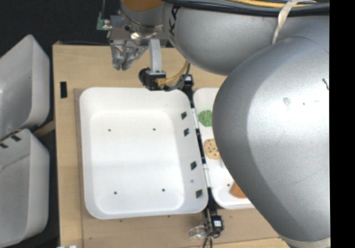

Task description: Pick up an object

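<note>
My gripper (124,58) hangs high over the bench, just beyond the far rim of the left bin (89,130), under the orange band of the wrist. In the right bin (206,96), mostly hidden by the arm, lie a green round object (206,117), a tan speckled disc (211,150) and part of an orange-brown object (237,190). The gripper is well to the left of and beyond these objects. Nothing shows hanging below it.
The grey arm (277,130) covers most of the right bin. A black cable with clips (194,141) runs along the divide between the bins. White padded shapes (19,130) stand off the bench's left edge. The left bin's floor shows bare white.
</note>
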Available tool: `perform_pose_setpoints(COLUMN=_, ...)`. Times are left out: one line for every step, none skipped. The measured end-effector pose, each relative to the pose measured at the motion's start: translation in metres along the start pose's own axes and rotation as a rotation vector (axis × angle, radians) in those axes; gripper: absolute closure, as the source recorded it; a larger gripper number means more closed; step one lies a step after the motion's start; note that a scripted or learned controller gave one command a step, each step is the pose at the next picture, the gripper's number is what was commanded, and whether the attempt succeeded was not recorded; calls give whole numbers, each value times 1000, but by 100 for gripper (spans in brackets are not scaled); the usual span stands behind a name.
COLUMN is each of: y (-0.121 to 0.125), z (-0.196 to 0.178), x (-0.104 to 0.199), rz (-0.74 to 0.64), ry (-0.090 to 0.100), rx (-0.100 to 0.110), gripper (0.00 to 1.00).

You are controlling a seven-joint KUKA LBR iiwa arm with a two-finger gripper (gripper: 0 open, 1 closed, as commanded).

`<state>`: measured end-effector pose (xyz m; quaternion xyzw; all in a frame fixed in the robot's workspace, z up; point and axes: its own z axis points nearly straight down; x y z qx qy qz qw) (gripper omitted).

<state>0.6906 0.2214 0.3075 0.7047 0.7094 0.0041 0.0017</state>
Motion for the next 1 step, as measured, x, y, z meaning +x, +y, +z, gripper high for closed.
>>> perform_pose_setpoints(y=0, z=-23, x=-26, rz=8, ry=-3, rx=4, gripper=100)
